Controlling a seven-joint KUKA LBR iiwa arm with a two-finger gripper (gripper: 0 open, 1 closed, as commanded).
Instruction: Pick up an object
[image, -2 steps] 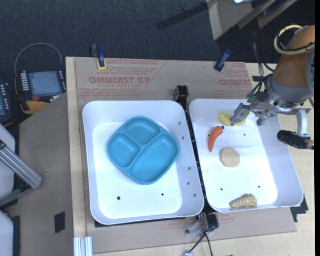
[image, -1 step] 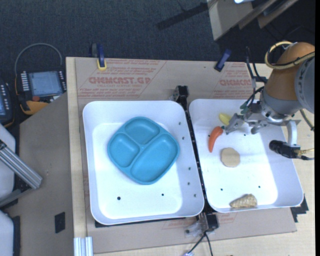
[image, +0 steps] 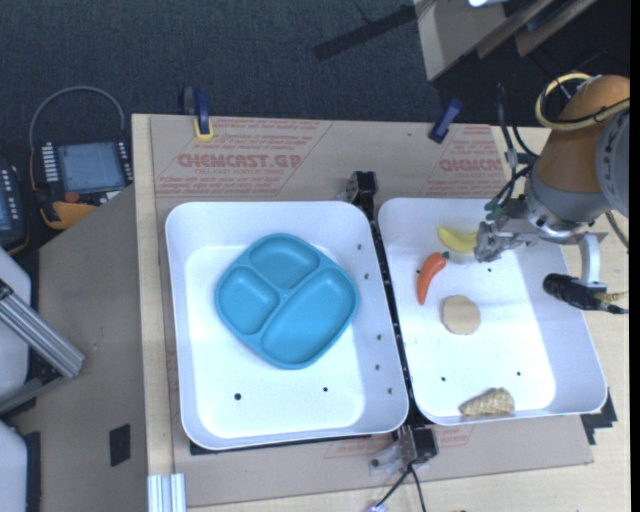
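Across the right bin (image: 560, 390) I see a yellow banana (image: 456, 239) by the far wall, touching the gripper (image: 487, 246), whose jaws I cannot tell are open or closed; just beside it lies an orange pepper (image: 430, 275), nearer me a tan round cookie (image: 461, 315) and a crusty bread piece (image: 488, 403). Left bin (image: 200, 400) holds a blue divided plate (image: 287, 298). Cardboard (image: 300, 150) behind reads "CHEMCAST".

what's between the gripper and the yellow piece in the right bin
Nothing visible. The gripper sits right at the yellow piece, near the right bin's far edge. The orange carrot-like piece lies just beside it, toward the near side, not between them.
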